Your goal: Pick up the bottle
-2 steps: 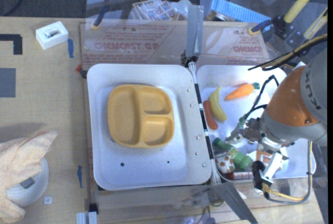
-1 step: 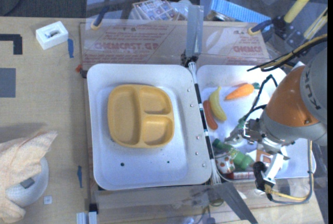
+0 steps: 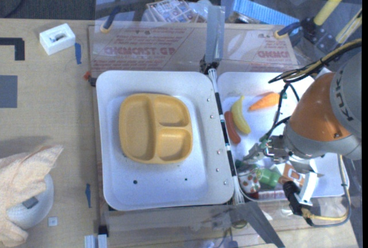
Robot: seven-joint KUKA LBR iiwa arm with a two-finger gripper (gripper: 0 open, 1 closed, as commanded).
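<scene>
The bottle [image 3: 265,177] lies on its side at the near edge of the right bin [image 3: 253,81]; it has a green body, and a red and white part beside it points left. My gripper [image 3: 261,156] hangs just above the bottle, slightly behind it, under the grey wrist and orange band of the arm [image 3: 322,117]. The wrist and its cables hide part of the bin's near right corner and the bottle's right end.
In the right bin a yellow banana [image 3: 240,114], an orange carrot [image 3: 264,101] and a long red item [image 3: 232,127] lie behind the gripper. A yellow divided plate [image 3: 155,128] sits in the left bin [image 3: 109,143]. Cloth and a bowl lie at the bench's far left.
</scene>
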